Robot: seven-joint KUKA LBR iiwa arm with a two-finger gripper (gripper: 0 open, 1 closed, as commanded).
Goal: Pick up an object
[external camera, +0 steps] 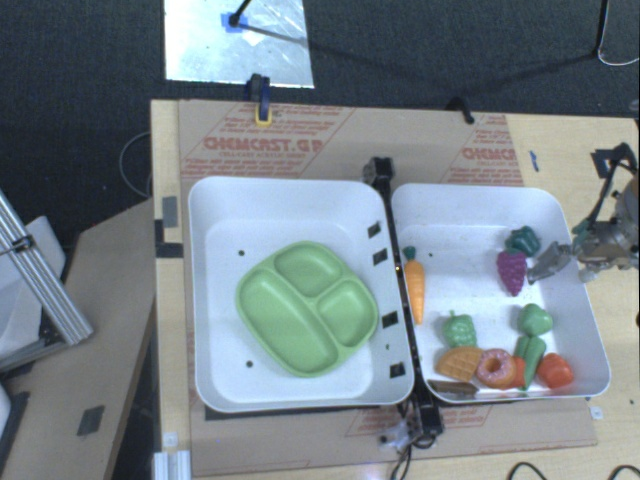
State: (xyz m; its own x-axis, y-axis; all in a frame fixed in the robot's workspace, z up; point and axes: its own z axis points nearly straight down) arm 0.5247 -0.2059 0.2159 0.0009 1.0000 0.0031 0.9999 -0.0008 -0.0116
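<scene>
The right bin [470, 213] holds several toy foods. An orange carrot [414, 288] lies by its left wall. A purple bunch of grapes [511, 271] and a dark green piece [522, 239] sit near the right side. Along the front are a green pepper [459, 328], another green vegetable [535, 319], a pink donut [495, 367], an orange-yellow piece [458, 362] and a red tomato [556, 370]. My gripper [552, 261] reaches in over the bin's right rim, just right of the grapes, low over the bin. Nothing is seen in its grasp.
The left bin [230, 218] bears a light green divided plate [305, 308]. A black divider with clips [392, 268] runs between the bins. A blue clamp [260, 96] stands at the bench's back edge, and a metal frame [40, 288] stands at the left.
</scene>
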